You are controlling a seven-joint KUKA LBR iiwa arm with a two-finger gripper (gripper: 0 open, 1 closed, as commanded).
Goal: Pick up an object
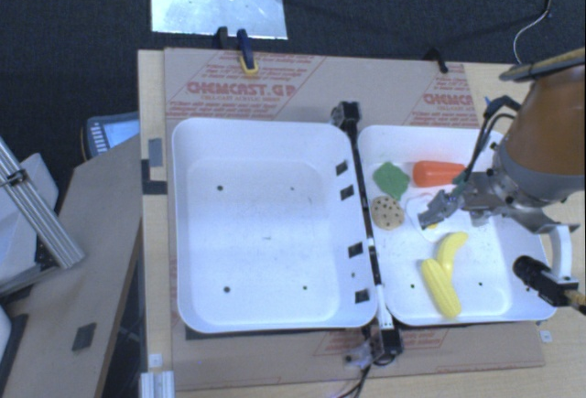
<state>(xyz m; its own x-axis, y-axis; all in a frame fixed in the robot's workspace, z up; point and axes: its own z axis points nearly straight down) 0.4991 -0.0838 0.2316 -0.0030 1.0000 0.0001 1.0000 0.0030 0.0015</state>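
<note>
The right bin holds several small objects. At its back lie a green piece and an orange carrot-like piece. A round speckled cookie rests near the divider. Two yellow banana-shaped pieces lie toward the front, one short and one longer. My gripper hangs over the middle of this bin, between the cookie and the short yellow piece, just below the orange piece. I see nothing held in it.
The left bin sits beside the right one, with black clips along the shared divider. The arm's grey and orange body covers the right bin's far right side. A cardboard sheet lies under both bins.
</note>
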